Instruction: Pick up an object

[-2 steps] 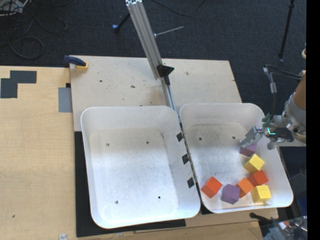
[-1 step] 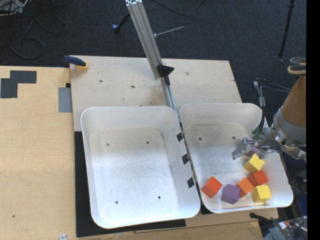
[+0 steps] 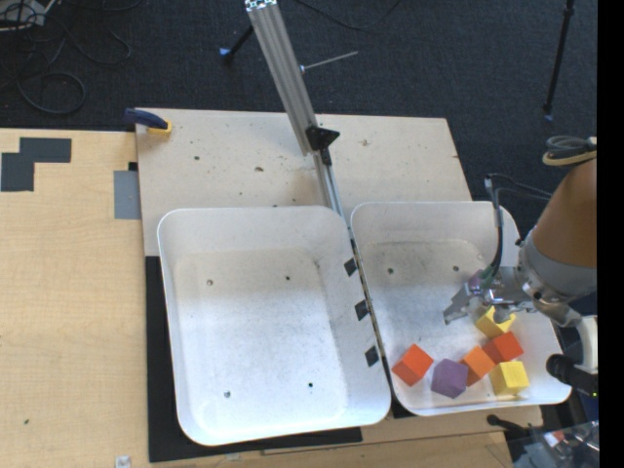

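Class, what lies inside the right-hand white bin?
Right bin: orange block, purple block, more orange, red and yellow blocks, with the gripper above. Anything beneath the gripper is hidden.

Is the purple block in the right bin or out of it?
In: the purple block lies on the right bin's floor near its front rim.
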You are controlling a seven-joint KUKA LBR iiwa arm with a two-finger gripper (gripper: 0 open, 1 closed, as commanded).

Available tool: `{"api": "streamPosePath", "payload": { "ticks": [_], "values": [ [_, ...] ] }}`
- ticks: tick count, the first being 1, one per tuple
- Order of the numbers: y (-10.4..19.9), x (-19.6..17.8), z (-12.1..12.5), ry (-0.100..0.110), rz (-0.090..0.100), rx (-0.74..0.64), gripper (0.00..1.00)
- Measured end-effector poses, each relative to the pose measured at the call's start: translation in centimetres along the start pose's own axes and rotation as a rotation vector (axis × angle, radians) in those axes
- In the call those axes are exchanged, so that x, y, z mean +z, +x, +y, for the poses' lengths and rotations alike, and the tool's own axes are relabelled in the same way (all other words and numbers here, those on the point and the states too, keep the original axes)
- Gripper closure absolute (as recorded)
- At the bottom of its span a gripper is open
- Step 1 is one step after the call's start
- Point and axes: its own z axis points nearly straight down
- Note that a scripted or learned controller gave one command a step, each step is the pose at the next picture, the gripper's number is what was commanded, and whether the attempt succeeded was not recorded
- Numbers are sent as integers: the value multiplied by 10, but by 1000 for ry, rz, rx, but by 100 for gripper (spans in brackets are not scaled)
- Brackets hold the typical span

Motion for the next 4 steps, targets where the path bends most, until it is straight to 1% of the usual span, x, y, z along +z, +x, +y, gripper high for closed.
{"api": "streamPosePath", "payload": {
  "ticks": [1, 2, 3, 4],
  "values": [
    [-3, 47, 5, 0, 0, 1, 0],
    [-5, 34, 5, -4, -1, 8, 100],
    [1, -26, 6, -12, -3, -3, 100],
    [-1, -73, 16, -11, -3, -3, 100]
  ]
}}
